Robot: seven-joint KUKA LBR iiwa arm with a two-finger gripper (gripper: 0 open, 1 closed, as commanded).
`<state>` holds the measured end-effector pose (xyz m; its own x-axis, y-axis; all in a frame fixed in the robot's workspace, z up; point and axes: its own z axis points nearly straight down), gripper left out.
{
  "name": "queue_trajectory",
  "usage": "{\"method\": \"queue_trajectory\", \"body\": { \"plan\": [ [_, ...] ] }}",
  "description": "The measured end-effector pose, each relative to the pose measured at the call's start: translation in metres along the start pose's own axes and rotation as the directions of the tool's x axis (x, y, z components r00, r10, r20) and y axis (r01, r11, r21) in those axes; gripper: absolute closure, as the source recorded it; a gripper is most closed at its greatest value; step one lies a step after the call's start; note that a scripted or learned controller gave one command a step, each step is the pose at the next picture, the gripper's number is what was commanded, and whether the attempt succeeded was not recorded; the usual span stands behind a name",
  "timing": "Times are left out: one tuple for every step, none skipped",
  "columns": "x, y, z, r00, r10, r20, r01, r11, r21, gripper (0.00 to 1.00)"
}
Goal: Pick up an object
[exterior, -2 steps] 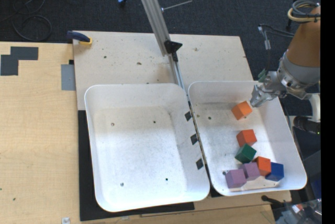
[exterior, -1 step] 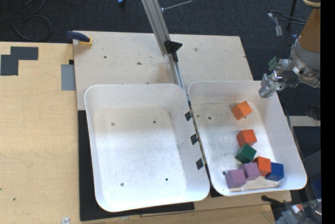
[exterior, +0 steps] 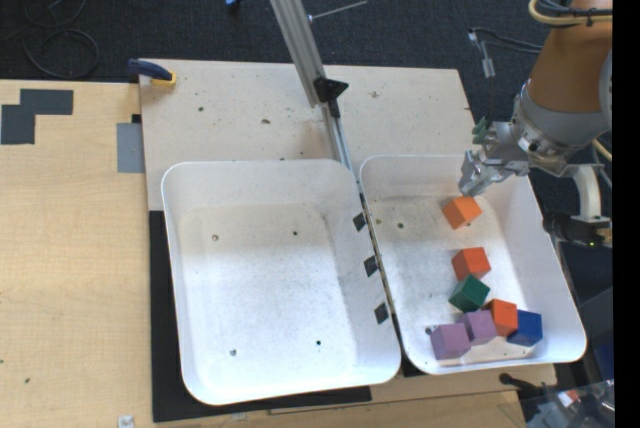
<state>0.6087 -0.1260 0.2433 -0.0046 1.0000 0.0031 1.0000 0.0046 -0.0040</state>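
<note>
My gripper (exterior: 472, 182) hangs over the far part of the right bin (exterior: 548, 261), reaching in from the right. An orange cube (exterior: 461, 211) sits tilted directly under its tip, touching or nearly touching it. Whether the cube is held or lying on the bin floor is unclear. Further toward the front lie a red-orange cube (exterior: 471, 262), a green cube (exterior: 468, 294), another orange cube (exterior: 504, 315), a blue cube (exterior: 527, 327) and two purple cubes (exterior: 481, 324) (exterior: 450, 339).
The left bin (exterior: 190, 216) adjoins the right one, with black clips along the shared rim (exterior: 368, 246). A slanted aluminium bar (exterior: 295, 16) rises behind the bins. The grey arm with its orange band (exterior: 570, 66) stands at the right.
</note>
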Motion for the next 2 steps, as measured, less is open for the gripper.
{"method": "queue_trajectory", "body": {
  "plan": [
    [0.053, -0.011, -0.007, 1.0, 0.0, 0.0, 0.0, 1.0, -0.001, 1.0],
    [0.107, -0.025, 0.009, 1.0, 0.001, 0.001, -0.001, 1.0, 0.002, 1.0]
  ]
}}
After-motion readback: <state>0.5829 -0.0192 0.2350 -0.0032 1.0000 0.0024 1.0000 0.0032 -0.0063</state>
